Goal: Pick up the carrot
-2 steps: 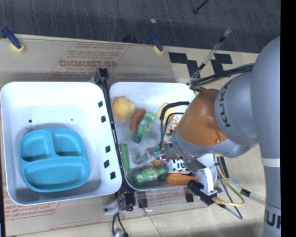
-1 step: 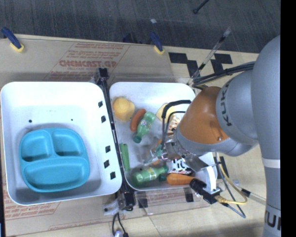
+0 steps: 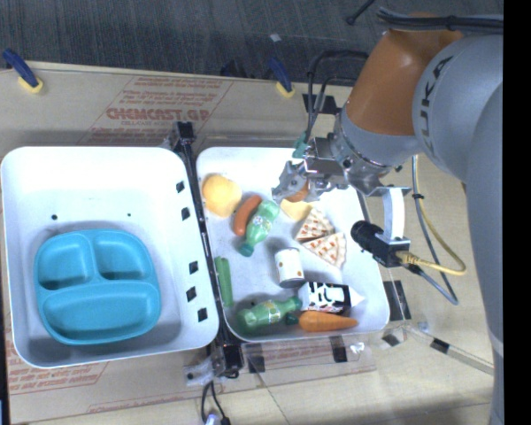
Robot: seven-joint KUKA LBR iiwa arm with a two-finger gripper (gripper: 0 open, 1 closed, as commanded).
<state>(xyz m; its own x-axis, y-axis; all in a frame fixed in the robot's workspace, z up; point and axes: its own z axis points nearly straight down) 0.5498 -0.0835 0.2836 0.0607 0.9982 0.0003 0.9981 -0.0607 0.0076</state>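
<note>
The carrot point(image 3: 327, 321) is orange and tapered. It lies flat along the front wall of the right bin point(image 3: 248, 159), just below a black-and-white carton point(image 3: 326, 297). My gripper point(image 3: 296, 181) hangs over the back middle of that bin, above a small yellow piece point(image 3: 294, 208) and well away from the carrot. Nothing is visibly held in it.
The right bin also holds a yellow round fruit point(image 3: 217, 193), an orange oblong item point(image 3: 245, 213), a green bottle point(image 3: 258, 224), two pizza-like wedges point(image 3: 323, 237), a white cup point(image 3: 289, 266), a green stick point(image 3: 223, 277) and another green bottle point(image 3: 267, 312). A blue divided plate point(image 3: 97, 286) sits in the left bin point(image 3: 18, 237).
</note>
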